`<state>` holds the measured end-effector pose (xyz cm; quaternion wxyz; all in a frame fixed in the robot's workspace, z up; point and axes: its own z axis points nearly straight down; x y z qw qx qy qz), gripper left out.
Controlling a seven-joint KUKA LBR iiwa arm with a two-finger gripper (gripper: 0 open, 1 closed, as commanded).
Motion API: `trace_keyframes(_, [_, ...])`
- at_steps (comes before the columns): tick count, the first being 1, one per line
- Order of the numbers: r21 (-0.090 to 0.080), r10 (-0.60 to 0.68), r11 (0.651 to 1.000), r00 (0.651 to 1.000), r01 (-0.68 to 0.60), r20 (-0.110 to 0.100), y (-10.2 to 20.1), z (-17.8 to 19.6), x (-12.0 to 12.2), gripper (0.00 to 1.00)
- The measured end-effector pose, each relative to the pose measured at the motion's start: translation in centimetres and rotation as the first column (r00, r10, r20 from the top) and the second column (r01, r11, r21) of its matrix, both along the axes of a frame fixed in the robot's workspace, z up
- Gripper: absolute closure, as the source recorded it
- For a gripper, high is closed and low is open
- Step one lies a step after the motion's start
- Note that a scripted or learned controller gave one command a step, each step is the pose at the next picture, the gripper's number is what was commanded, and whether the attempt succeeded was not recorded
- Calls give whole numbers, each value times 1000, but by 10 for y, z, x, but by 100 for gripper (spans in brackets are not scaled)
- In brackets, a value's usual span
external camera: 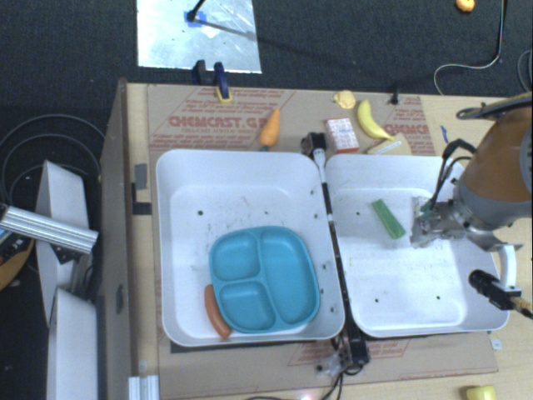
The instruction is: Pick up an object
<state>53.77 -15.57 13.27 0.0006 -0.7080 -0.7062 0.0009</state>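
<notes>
- The left shallow white plastic bin (187, 223) carries a big light-blue compartment tray (265, 278) toward its front edge, with an orange sausage-shaped toy (216, 310) lying just off the tray's front-left corner.
- The right shallow white plastic bin (400, 307) holds only one loose thing, a flat green rectangular bar (387, 218), lying slantwise near the bin's back edge, closer to its left wall.
- The grey arm with the orange band (500, 169) reaches in over the right wall; its gripper (426, 223) hangs low just beside the bar, to the bar's right, apart from it.
- The step looks like the approach: nothing is held yet. Whether the tool's tips are parted or closed, I cannot tell from here.
- Next it would need to shift toward the bin's left wall, square up across the bar's narrow width, then descend.
- The bar looks thin, rigid and smooth, likely hard to pinch off the floor.
</notes>
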Motion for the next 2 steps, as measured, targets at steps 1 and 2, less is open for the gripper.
trace_keyframes(1, [0,4,1000,1000,-4,4,1,-1,3,0])
trace_keyframes(2, [-3,8,1000,1000,-8,10,-23,-45,81,0])
